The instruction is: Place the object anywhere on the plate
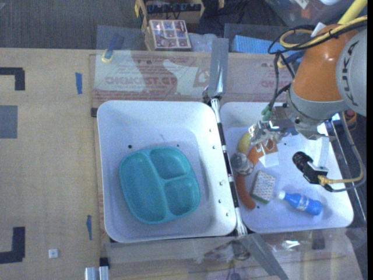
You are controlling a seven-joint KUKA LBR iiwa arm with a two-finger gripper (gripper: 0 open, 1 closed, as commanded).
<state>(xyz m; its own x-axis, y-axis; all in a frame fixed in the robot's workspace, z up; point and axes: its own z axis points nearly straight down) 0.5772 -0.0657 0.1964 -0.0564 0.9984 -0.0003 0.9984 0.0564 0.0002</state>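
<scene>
1. Over the right white bin (344, 212), near its left wall, hangs the gripper (262, 134); its state cannot be told.
2. Below it lies an orange-and-white carton (262, 151).
3. At the left bin's (116, 121) middle sits the teal divided plastic plate (159, 184).

a robotics lab or test workshop. a plywood bench (46, 174) marked with black tape squares and blue tape strips bears two shallow white bins (116, 127) side by side. a grey and orange industrial arm (326, 80) trails yellow cables. cardboard boxes (169, 7) and clutter sit on grey carpet behind the bench.
</scene>
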